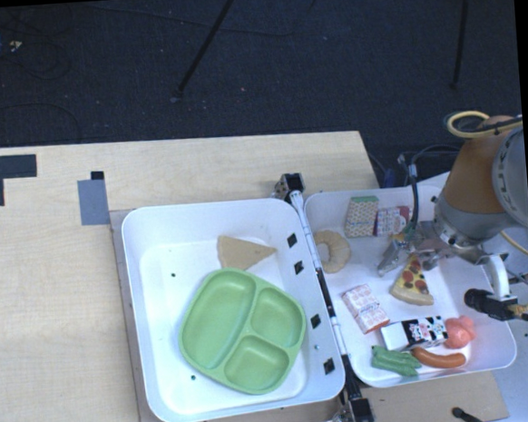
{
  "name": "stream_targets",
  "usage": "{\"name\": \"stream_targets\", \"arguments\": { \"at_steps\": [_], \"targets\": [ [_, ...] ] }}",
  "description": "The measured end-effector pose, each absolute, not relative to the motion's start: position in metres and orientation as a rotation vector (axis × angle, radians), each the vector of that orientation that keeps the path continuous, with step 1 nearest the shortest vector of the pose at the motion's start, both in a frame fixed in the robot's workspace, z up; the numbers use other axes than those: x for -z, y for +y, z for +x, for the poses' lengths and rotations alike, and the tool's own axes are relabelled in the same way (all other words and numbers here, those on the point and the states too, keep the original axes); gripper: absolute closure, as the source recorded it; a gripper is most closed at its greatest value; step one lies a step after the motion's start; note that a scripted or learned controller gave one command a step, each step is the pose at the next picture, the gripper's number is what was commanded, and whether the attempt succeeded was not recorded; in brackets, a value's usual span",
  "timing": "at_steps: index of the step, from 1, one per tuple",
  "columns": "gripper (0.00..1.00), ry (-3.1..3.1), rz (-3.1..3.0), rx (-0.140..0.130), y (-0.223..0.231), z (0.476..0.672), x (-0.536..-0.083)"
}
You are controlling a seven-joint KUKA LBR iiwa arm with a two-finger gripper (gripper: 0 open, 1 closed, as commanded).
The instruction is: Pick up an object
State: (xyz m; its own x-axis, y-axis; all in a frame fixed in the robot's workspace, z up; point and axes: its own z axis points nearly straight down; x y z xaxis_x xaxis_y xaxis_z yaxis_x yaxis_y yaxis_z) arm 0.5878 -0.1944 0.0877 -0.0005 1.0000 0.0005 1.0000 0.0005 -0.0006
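My gripper (397, 255) low in right bin (493, 351), mid-right of frame, just left of pizza slice (411, 280). Fingers apart, nothing between them. Bagel (330, 249) further left near divider. Green tray (243, 329) in left bin (150, 260), lower centre.

We see a pale wood-grain counter (52, 295), glossy white plastic bins (147, 233), and a smooth matt green plastic plate (242, 330).

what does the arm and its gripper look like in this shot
The arm is grey with a broad orange band above the wrist. A yellow cable loops at its top, and dark cables run beside it. The gripper is a small metallic grey two-finger unit.
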Motion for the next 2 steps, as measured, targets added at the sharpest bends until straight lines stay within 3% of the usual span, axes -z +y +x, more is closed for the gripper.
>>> {"name": "stream_targets", "arguments": {
  "at_steps": [1,2],
  "targets": [
    [0.0,-2.219,-2.22,-0.002,-0.214,0.548,-0.088],
    [0.0,-2.222,-2.22,0.002,-0.173,0.566,-0.088]
  ]
}}
